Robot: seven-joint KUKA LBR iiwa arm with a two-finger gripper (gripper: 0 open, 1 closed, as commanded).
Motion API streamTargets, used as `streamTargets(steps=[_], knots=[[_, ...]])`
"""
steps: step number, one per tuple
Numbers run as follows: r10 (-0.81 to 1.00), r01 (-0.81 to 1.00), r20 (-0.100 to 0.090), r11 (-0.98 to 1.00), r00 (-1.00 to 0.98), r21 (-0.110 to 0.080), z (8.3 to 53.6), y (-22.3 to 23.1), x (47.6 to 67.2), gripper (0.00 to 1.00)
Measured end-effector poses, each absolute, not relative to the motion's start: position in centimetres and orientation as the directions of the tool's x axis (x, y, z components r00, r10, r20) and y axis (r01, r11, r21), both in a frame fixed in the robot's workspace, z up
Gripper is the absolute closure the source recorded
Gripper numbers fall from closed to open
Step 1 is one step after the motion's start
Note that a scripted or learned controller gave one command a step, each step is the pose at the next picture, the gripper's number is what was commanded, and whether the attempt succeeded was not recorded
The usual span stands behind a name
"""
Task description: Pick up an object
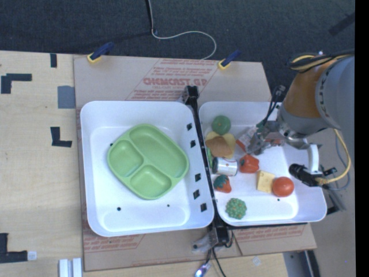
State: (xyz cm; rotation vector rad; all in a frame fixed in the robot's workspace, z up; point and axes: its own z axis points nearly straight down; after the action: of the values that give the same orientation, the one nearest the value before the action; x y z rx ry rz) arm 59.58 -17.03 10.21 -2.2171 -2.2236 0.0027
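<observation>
The right bin (305,212) holds several small food items: a green ball (221,124), a brown and yellow piece (219,143), a silver can (226,166), a red pepper (249,164), a strawberry (222,183), a yellow cheese wedge (264,181), a red tomato (282,186) and a broccoli floret (236,208). My gripper (252,141) is low in this bin, reaching in from the right. It sits just above the red pepper and right of the brown and yellow piece. A small red item (241,145) lies at its tip.
The left bin (98,212) holds a green divided plate (147,161). A black divider (199,149) runs between the bins. The arm's grey body and orange band (305,94) hang over the right bin's far right side. Cables trail by the bin's right rim.
</observation>
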Motion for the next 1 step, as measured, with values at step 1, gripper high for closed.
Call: streamTargets(steps=[1], knots=[[1.0, 1.0, -0.002, 0.001, -0.001, 0.005, 16.47, -17.41, 60.02, 1.0]])
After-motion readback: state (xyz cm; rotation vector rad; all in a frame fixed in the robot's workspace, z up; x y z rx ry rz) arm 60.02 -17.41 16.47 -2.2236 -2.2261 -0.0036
